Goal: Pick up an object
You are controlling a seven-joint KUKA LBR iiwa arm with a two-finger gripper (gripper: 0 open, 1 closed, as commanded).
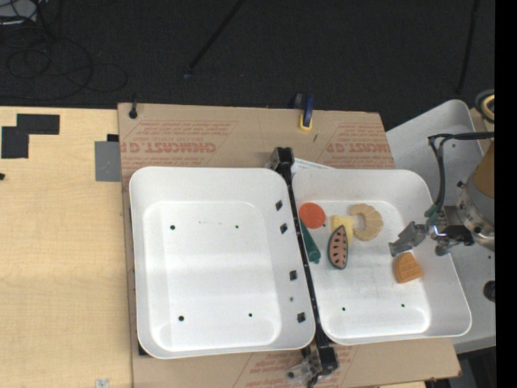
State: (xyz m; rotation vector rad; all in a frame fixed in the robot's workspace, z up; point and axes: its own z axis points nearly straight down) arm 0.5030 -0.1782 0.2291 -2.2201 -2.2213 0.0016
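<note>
Orange-brown block point(408, 267) lies in the right bin point(380, 322), and I see my gripper point(406, 239) hovering just above it, fingers spread and holding nothing. Farther left of the block sit a watermelon slice point(338, 247), beige ring point(366, 221) and red disc point(312, 214).

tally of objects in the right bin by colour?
Right bin:
Orange/red round piece: 1
Yellow block: 1
Tan ring-shaped piece: 1
Dark watermelon-like slice: 1
Teal piece by the divider: 1
Orange-tan chunk: 1
Total: 6
The gripper hovers just above the orange-tan chunk.
</note>
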